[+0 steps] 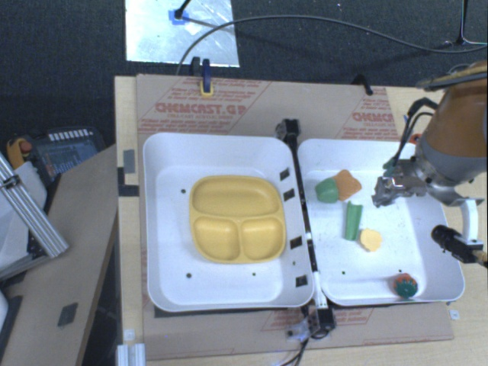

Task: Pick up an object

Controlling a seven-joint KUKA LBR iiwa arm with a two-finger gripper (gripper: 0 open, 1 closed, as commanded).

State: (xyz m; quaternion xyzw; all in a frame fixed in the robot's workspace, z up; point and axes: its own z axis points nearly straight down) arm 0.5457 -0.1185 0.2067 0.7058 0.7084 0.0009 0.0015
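Grey arm with orange band reaches in from the right; gripper (386, 190) hangs over the upper right part of the right white bin (435, 280), nothing seen between its jaws. Can't tell if they're open or closed, too small and blurred.

Candidates all lie on the bin floor:
- green rounded block (327, 191) touching orange wedge (348, 183)
- green upright-ish cylinder (353, 221)
- yellow disc (370, 240)
- red-green ball (405, 285) near the front edge

Left white bin (164, 204) holds a yellow divided plastic tray (236, 218).

Judgement: pick not done; approach stage, descent and grasp left.
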